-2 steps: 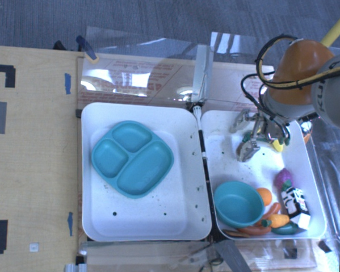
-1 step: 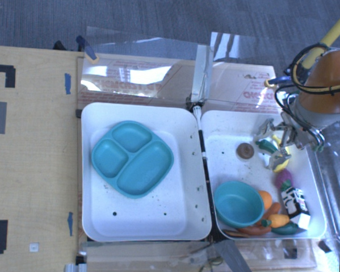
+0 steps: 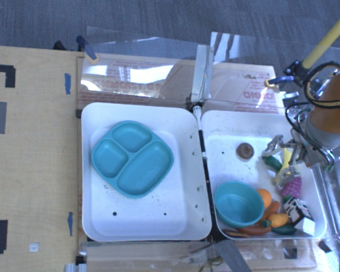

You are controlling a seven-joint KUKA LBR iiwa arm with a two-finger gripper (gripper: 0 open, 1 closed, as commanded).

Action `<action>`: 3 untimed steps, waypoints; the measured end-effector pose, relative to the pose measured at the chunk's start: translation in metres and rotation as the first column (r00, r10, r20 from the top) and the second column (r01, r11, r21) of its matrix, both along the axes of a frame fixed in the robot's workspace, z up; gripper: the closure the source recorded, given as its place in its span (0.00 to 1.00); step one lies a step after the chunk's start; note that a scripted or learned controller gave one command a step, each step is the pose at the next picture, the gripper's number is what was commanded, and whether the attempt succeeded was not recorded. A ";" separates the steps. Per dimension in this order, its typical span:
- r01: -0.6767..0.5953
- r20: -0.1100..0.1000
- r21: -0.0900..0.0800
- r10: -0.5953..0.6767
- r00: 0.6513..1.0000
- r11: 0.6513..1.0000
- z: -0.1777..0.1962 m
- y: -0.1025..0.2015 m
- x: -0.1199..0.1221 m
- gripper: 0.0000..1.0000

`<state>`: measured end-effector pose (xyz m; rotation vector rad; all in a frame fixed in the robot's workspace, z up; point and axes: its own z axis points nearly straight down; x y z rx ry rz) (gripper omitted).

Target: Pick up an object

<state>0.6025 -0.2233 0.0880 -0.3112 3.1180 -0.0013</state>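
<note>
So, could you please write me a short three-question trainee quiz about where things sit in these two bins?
1. True or false: the divided teal plate lies in the left bin.
2. Which is nearest the teal bowl? A) brown disc B) orange fruit C) divided teal plate
3. Fill in: the end effector hangs over the ____ bin.

Key: 1 true; 2 B; 3 right.

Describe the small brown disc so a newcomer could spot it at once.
Look in the right bin, in its bare upper part above the teal bowl. The brown disc lies there alone, left of the gripper; it is small, round, dark, apart from the toy pile.
</note>
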 end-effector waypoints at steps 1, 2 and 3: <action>0.040 0.004 0.001 -0.040 0.999 0.999 0.000 0.042 0.026 0.00; -0.014 0.000 0.005 0.014 1.000 1.000 0.000 0.004 -0.028 0.00; -0.280 0.002 -0.003 0.280 0.960 0.960 0.001 0.060 -0.019 0.00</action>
